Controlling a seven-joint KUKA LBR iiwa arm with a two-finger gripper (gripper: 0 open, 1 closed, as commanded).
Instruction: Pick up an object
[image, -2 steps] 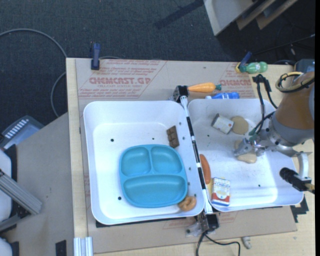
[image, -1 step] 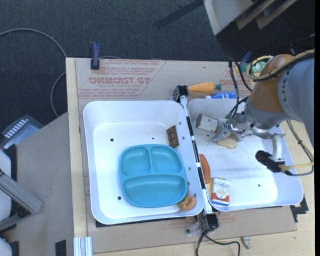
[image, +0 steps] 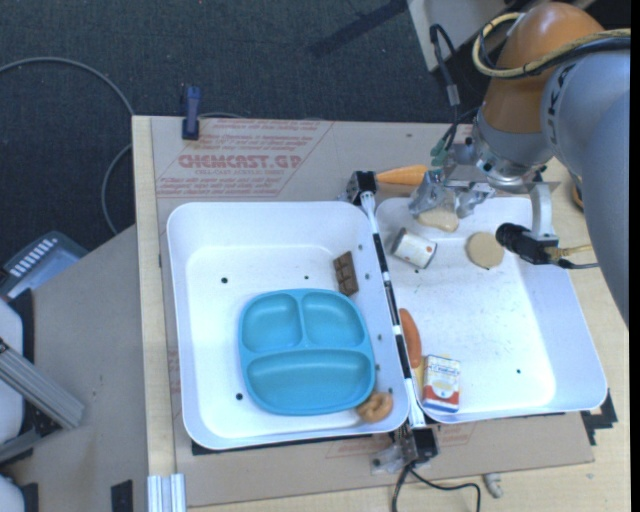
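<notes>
Left bin (image: 200, 240): holds blue divided plate (image: 305, 350), brown chocolate piece (image: 345, 272), pretzel-like snack (image: 377, 406) at near right corner.
Right bin (image: 560, 330): holds small white can (image: 412, 248), tan cookie (image: 485, 250), carrot (image: 411, 338), small carton (image: 441, 385).
Gripper (image: 448, 203): low over pale flat piece (image: 437, 220) at far left corner.

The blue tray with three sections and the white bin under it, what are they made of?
The blue three-section tray looks like moulded plastic: even colour, soft sheen, rounded edges. The white left bin seems thin, glossy plastic, with a curled rim.
</notes>
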